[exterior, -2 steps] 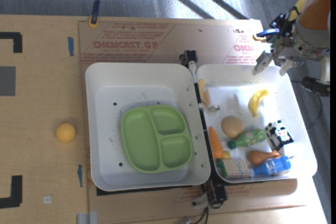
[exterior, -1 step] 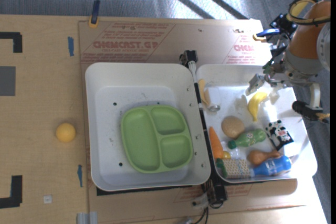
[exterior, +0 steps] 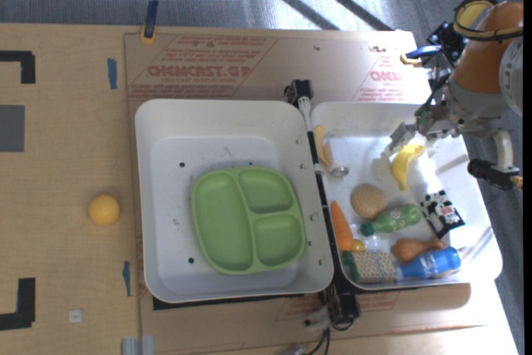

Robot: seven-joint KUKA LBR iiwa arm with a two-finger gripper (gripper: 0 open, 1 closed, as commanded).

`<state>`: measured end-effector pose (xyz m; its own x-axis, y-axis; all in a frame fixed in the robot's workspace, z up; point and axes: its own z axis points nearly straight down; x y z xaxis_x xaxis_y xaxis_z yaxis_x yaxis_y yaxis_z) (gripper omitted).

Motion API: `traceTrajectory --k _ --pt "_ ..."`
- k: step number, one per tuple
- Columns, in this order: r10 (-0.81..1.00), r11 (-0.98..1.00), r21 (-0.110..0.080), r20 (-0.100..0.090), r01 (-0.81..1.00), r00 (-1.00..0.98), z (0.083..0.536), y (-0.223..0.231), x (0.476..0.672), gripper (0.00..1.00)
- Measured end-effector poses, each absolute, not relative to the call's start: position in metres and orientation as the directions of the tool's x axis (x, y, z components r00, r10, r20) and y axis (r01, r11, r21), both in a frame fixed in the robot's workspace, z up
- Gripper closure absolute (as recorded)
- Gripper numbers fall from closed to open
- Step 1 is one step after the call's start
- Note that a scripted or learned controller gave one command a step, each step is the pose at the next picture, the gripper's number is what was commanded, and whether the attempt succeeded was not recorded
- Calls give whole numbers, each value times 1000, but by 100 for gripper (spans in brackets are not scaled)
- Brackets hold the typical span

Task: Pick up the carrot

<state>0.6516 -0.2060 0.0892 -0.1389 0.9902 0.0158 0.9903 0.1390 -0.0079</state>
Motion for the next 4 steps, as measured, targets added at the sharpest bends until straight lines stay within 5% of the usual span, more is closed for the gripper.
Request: traceTrajectory --k 1,2,3,4 --pt "972 234 23 -9 972 -234 246 -146 672 0" --pt "956 292 -10 3 956 -292 131 -186 653 0" --pt "900 436 -14 20 900 -436 94 -204 663 0" --pt "905 425 10 -3 905 -425 151 -128 671 0"
